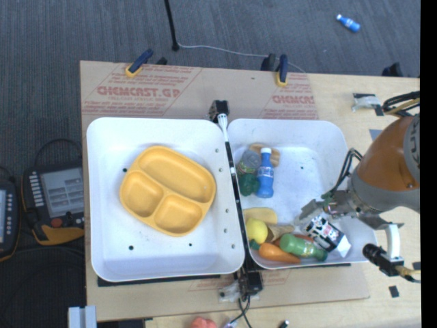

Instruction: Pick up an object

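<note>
Faintly, "CHEMCAST GP" marks the bench; whether the jaws grip anything is unclear.

One fixed camera looked down at a slant from above the bench, far enough to take in both white bins and surrounding carpet.

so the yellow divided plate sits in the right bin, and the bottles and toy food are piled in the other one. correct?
Not quite: the bins are swapped. The camera view shows the yellow divided plate in the left bin; the blue bottle, lemon, carrot and the rest are piled in the right bin, where the gripper is reaching.
</note>
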`<state>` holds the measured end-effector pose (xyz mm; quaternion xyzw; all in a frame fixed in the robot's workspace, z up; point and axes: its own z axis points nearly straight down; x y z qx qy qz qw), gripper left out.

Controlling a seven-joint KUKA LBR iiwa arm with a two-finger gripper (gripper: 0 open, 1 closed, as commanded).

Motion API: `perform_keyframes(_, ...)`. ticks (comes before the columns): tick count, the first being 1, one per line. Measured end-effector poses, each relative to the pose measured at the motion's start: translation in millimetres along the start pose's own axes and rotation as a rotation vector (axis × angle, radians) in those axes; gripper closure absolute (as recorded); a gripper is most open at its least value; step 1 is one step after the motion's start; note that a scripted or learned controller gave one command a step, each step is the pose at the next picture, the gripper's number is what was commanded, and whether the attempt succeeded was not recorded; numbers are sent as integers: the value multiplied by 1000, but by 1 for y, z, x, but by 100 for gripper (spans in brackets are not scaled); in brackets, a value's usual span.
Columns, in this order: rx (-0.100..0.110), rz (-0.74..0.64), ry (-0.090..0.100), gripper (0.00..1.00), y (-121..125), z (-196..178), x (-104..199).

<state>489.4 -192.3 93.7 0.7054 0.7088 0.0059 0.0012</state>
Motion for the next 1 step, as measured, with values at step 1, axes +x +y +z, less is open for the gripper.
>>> perform_keyframes(1,-8,2,-8,100,2,-11,-2)
